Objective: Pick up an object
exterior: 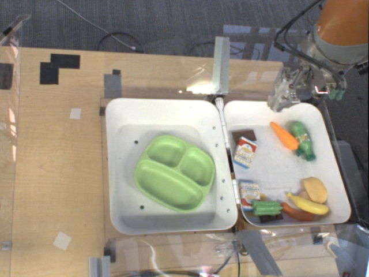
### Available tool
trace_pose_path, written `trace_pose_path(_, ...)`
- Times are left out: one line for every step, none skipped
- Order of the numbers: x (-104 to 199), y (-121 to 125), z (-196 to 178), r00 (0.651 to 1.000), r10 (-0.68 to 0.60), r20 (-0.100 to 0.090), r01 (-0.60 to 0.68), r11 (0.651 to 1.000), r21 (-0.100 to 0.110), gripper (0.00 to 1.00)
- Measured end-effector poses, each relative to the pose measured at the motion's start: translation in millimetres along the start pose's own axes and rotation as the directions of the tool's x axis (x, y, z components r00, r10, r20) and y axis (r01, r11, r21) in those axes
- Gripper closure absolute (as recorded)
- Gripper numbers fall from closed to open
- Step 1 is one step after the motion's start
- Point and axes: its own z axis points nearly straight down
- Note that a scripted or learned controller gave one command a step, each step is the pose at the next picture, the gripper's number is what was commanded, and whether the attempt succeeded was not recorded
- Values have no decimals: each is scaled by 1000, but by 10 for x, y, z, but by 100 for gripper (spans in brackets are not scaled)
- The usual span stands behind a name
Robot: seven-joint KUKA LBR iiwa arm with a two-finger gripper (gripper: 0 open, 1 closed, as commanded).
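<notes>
The right bin (328, 130) holds several toy foods. An orange carrot (283, 135) lies beside a green bottle (302, 139) near the back. A small red-and-white carton (245, 153) lies at the left, next to a brown block (246, 135). Along the front lie a yellow banana (308, 205), a tan potato (315, 189), a red sausage (294, 212), a green piece (267, 206) and a small blue-white packet (249, 189). My gripper (283, 100) hangs over the bin's back edge, above and behind the carrot, with nothing between its fingers.
The left bin (121, 126) contains a green divided plate (174, 172). A metal post (221, 68) stands behind the divider between the bins. Cables run from the arm at top right. Wooden bench surface lies to the left.
</notes>
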Motion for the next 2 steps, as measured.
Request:
trace_pose_path(-536, 517, -251, 964, 268, -7, -268, 964, 0, 100)
trace_pose_path(-101, 1322, 380, 929, 371, -14, -371, 929, 2, 100)
